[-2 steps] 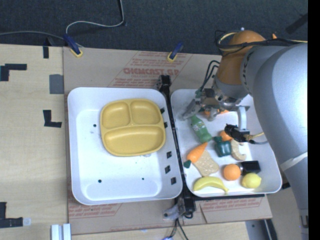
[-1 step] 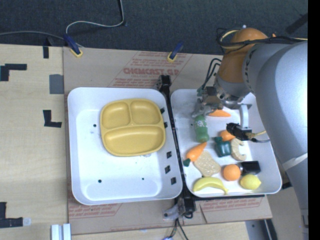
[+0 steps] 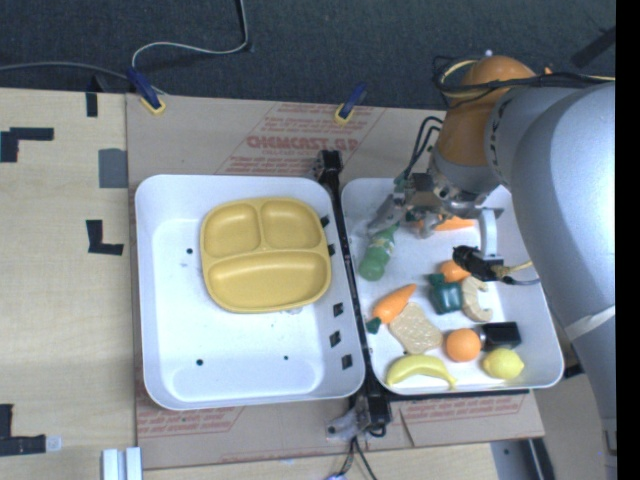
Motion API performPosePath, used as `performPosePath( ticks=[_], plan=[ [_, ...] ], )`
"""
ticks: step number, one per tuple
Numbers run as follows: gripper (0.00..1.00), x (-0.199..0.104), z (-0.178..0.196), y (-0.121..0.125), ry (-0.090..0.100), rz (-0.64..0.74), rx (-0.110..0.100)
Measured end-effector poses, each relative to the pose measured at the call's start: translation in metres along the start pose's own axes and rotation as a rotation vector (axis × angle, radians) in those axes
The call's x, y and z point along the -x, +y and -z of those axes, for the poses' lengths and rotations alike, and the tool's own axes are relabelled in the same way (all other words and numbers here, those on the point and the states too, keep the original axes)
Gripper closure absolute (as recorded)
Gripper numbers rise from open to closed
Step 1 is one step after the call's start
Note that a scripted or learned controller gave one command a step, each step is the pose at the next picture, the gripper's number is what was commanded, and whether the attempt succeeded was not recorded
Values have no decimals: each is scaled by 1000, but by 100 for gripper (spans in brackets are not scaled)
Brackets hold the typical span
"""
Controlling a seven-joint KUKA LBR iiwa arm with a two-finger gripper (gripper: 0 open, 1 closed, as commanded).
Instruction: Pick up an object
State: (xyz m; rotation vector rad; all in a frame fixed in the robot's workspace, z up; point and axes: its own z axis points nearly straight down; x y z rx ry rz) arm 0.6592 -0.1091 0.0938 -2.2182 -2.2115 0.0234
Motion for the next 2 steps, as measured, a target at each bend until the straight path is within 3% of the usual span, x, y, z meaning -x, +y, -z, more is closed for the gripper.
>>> performPosePath(
  ticks=[1,2],
  plan=[
    [100,0,9,0,0,1,-1],
    [100,-37,108,-84,4,4,18]
  ],
)
